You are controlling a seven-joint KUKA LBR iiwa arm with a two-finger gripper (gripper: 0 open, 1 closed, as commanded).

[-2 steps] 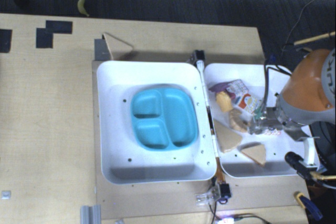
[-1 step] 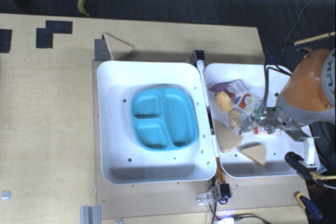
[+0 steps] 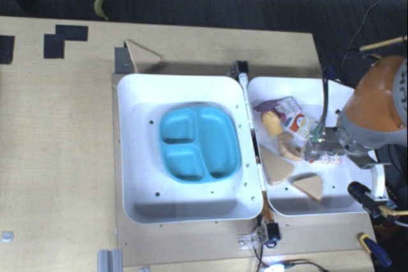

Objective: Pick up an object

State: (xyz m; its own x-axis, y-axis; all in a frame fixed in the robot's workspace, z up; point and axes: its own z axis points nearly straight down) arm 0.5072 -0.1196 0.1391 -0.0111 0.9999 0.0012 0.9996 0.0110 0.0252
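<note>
Objects for picking lie in the right-hand shallow white plastic bin [image 3: 338, 200], heaped toward its left half. Farthest back is a small crinkled packet [image 3: 290, 113] printed in purple, white and red. Just to its near-left sits a small yellow rounded piece [image 3: 272, 124], touching the packet's edge. Nearer again lies a pale tan, flat, rounded piece [image 3: 288, 150], and beside the bin's left wall rests a larger tan wedge-shaped slab [image 3: 275, 169]. A second tan wedge with a lighter top face [image 3: 310, 186] lies toward the near side of the bin, a little apart from the others.

The two-finger gripper [image 3: 313, 151] of the grey arm with the orange band [image 3: 376, 102] is down inside this right bin, just right of the pale rounded piece and near the packet. Its tip is a blurred mass of metal and coloured reflections, so I cannot tell how it is set or whether it touches anything.

The left-hand shallow white bin [image 3: 137, 137] holds a turquoise plastic tray with three compartments [image 3: 199, 142], lying flat near the middle, with two smaller wells on the left and one long well on the right. Both bins rest on a light wooden bench [image 3: 57, 150], side by side and touching along a shared edge.
</note>
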